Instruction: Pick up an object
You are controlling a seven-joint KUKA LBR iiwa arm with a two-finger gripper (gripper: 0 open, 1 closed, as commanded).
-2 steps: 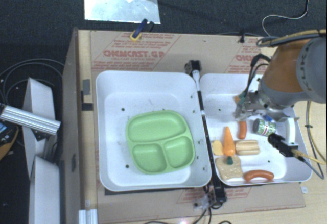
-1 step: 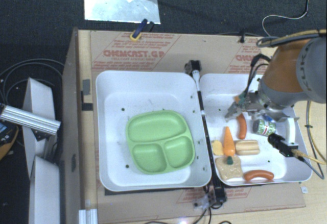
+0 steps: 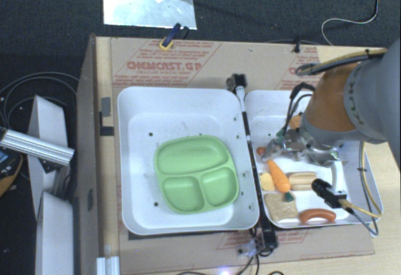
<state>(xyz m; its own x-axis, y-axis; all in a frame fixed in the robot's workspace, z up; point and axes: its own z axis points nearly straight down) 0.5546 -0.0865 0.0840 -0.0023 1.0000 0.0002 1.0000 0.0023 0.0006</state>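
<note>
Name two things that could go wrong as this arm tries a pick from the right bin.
1. The orange plastic carrot and the beige toy bread roll lie close together, so the pincer may close on both or knock one away.
2. The pincer hangs near the right white bin's inner wall, which it could strike.

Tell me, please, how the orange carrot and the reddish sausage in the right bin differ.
The carrot is bright orange; the sausage is darker, reddish-brown. The carrot lies slanted by the inner wall of the right bin; the sausage lies almost level along its near wall. The carrot looks straight, the sausage slightly bent. Both are long and lie in that bin.
</note>
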